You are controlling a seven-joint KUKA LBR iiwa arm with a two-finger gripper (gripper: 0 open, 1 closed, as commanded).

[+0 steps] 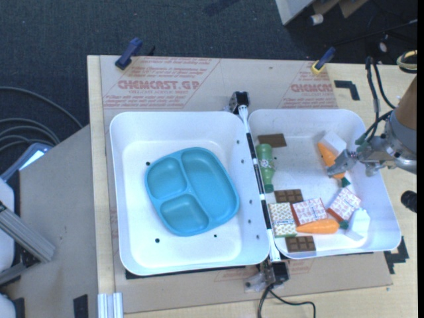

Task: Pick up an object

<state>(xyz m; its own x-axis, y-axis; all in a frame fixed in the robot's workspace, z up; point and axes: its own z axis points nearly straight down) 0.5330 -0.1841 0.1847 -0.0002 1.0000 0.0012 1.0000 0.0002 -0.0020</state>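
My gripper (343,163) reaches in from the right, low over the right bin (311,119). It hangs just beside an orange and white piece (328,148) near the bin's back right. A small orange bit (339,173) peeks out under the gripper's tip. Further forward lie a red patterned packet (344,205), a second patterned packet (309,211), a carrot (317,227) and a white piece (358,224). I see nothing clearly held.
The left bin (126,177) holds a blue divided plate (191,190). In the right bin's left part lie a green bottle (265,165), three brown chocolate bars (272,140) (288,195) (301,244) and a green patterned packet (282,216). A black divider (255,177) runs between the bins.
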